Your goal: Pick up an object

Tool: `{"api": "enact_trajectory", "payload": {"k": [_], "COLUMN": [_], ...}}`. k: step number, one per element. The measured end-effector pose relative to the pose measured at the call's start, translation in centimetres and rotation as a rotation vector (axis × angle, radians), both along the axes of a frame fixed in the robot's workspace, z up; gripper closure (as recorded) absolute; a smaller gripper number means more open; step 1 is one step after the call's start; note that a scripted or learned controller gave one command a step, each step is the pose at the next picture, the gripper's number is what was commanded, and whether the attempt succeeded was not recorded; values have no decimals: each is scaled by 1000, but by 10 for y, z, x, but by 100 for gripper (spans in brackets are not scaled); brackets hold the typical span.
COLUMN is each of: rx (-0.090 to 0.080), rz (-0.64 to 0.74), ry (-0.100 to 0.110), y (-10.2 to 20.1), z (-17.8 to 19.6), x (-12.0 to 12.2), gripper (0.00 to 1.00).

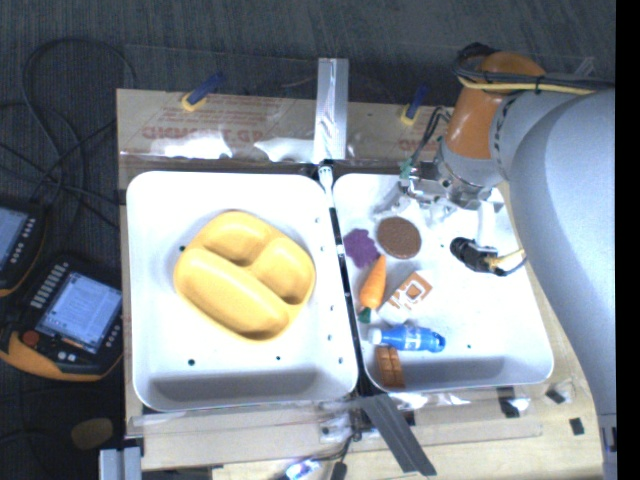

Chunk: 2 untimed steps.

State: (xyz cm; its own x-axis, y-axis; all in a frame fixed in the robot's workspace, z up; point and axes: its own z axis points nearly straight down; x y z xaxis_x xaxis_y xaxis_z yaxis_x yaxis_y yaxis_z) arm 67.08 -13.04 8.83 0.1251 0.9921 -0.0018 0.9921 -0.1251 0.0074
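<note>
Claw [432, 194] hovers over right bin [500, 358] — just beside brown disc [398, 236].

Teach pendant [65, 313] and cables [60, 68] on floor [300, 8]

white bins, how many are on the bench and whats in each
2. The left shallow white plastic bin holds a big yellow rounded lump. The right shallow white plastic bin holds small items, an orange toy carrot among them; the arm may hide others.
</note>
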Motion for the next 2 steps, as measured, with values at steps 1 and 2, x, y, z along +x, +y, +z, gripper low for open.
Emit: {"api": "enact_trajectory", "payload": {"k": [1, 2], "rx": [-2, 3], "rz": [13, 111], "ry": [2, 9], "y": [33, 71], "z": [0, 95], "x": [-43, -50], "gripper": [0, 0]}}
